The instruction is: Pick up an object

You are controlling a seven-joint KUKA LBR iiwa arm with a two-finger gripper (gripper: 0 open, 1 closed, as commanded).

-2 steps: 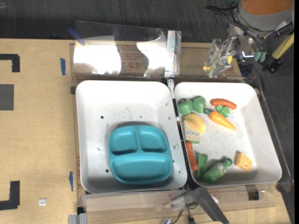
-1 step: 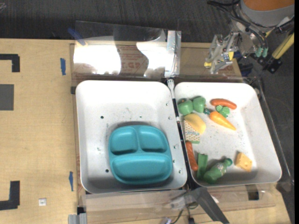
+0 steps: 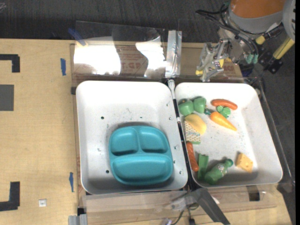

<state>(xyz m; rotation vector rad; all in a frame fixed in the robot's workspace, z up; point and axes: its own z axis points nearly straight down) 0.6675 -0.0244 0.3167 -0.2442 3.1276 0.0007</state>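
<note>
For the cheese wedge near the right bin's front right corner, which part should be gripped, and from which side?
Probably from straight above, across the cheese wedge's two flat sides. It lies apart from the green vegetable to its left, with bare floor of the right bin around it, so the end effector has room.

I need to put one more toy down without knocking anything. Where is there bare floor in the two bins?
Left bin: bare along the far wall, beyond the teal divided tray. Right bin: a bare patch between the carrot and the cheese wedge. Its left side, around the corn, is crowded.
</note>
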